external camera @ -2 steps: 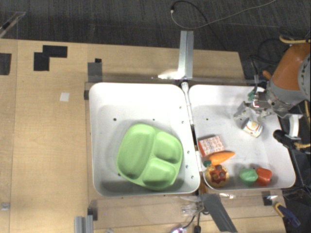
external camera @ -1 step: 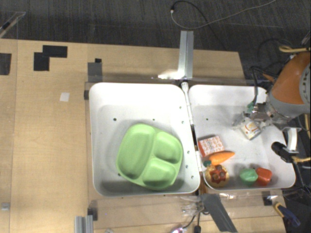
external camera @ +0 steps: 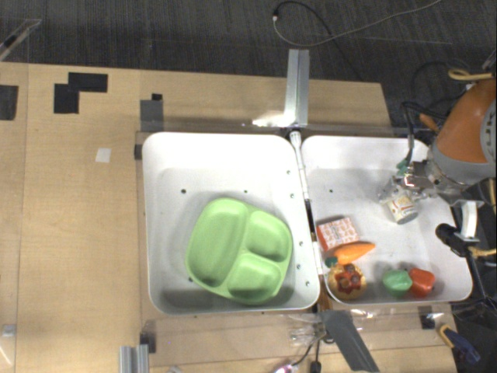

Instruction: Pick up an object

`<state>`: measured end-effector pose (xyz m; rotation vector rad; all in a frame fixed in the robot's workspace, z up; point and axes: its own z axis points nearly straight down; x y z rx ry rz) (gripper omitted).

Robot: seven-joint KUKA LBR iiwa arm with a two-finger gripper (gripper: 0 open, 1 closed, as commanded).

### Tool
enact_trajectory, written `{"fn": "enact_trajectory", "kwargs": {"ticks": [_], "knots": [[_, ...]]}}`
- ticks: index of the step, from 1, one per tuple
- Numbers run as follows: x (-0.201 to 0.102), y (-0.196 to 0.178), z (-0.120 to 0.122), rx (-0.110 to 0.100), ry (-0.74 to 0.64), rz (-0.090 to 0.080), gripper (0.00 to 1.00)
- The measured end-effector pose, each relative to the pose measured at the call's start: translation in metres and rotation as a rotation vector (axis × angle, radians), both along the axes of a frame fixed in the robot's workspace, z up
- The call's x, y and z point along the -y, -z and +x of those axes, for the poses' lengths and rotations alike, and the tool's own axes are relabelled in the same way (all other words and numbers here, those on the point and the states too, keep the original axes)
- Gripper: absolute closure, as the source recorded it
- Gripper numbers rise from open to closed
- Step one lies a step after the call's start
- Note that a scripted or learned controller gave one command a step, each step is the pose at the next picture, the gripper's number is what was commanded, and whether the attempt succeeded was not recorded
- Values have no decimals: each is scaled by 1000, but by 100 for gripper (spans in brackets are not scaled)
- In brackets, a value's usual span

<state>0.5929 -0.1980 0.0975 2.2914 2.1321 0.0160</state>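
A grey robot arm with an orange band reaches over the right bin, its gripper low over the upper right part of that bin. A small pale object sits right at the gripper's tip; whether it is gripped or merely lying beneath is unclear from this angle, and I cannot tell how the gripper is set. The other candidates for the pick cluster along the right bin's near edge: a red-and-white packet next to the divider, an orange carrot-shaped piece just below it, a small round bowl of mixed bits in the near-left corner, and a green piece touching a red one further right. The scatter looks deliberate, giving the gripper loose, separate targets. A green divided tray lies tilted in the left bin, across the divider from the arm. Both bins rest side by side on the wooden surface.
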Motion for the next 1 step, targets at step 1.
{"fn": "enact_trajectory", "kwargs": {"ticks": [1], "knots": [[-68, -111, -21, -14, -2, 1, 100]]}}
